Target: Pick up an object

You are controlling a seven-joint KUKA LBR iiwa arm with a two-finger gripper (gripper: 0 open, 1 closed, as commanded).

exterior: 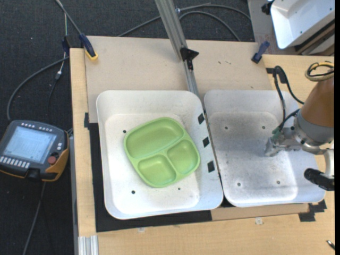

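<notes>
Two white bins sit side by side on a tan bench, with dark carpet all around. Inside the left bin (114,195) lies a green plate (161,151) with three sections — one long one and two smaller ones. It lies flat and turned a bit, near the middle of the bin floor. White floor shows all around it, most of it toward the near edge and the left wall. Its right side is closest to the wall that the two bins share.

The right bin (249,185) has a scuffed grey floor with a few small dark dots. The gripper (274,144) is down low in this bin, close to its right side — well apart from the green plate. I cannot tell how its tips stand, because they are small and blurry. Nothing green is at its tips. Above it is the arm (320,110), with its orange band and grey wrist, and black cables beside it.

A silver pole (172,23) slants across the back of the bench. Blue clamps (88,47) grip the back corners. On the carpet to the left rests a handheld control screen (33,150) with a cable.
</notes>
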